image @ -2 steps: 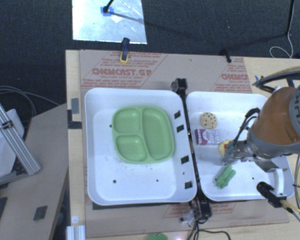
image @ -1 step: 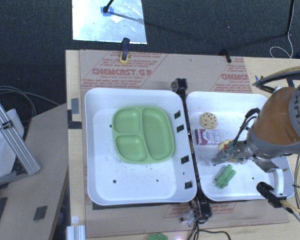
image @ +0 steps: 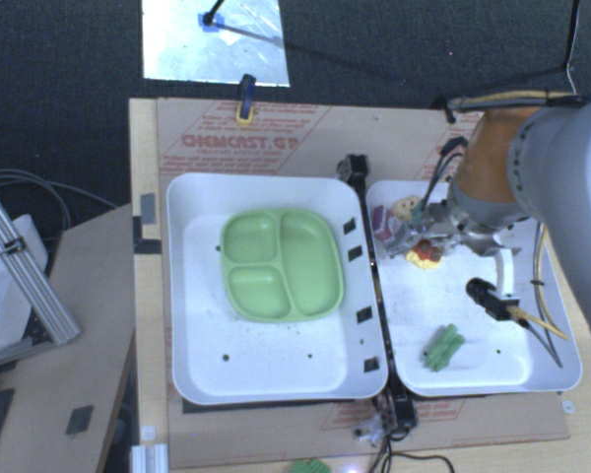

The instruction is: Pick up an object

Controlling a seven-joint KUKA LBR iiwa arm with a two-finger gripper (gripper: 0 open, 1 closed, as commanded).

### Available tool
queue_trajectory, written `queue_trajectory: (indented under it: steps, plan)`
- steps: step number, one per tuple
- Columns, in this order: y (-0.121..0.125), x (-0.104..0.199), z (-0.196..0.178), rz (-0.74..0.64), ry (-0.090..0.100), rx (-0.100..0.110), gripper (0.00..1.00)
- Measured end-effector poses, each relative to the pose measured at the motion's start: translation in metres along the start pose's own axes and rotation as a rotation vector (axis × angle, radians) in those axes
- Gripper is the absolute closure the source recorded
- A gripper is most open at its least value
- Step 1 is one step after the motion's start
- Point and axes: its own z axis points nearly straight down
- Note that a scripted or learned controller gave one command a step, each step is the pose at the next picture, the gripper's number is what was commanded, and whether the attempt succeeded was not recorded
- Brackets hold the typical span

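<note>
While the arm is reaching into the right bin [image: 547, 358] from the side, its gripper [image: 419, 236] is hovering over a small cluster of objects [image: 421, 252] at the back; whether it is gripping, I cannot tell. A green toy [image: 442, 347] is lying well apart, nearer the front.

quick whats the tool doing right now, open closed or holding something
tool: cannot be told; it is down in the right bin among small objects.
</note>
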Motion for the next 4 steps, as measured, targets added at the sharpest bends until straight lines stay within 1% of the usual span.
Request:
queue_trajectory:
  steps: [1, 2, 3, 4]
  plan:
    - [0.053, -0.01, 0.002, 0.006, 0.004, 0.022, 0.0]
    - [0.053, -0.01, -0.008, 0.003, 0.0, 0.012, 1.0]
    - [0.053, -0.01, -0.008, 0.001, 0.0, 0.012, 0.0]
    - [0.053, -0.035, -0.023, 0.01, 0.001, 0.01, 0.0]
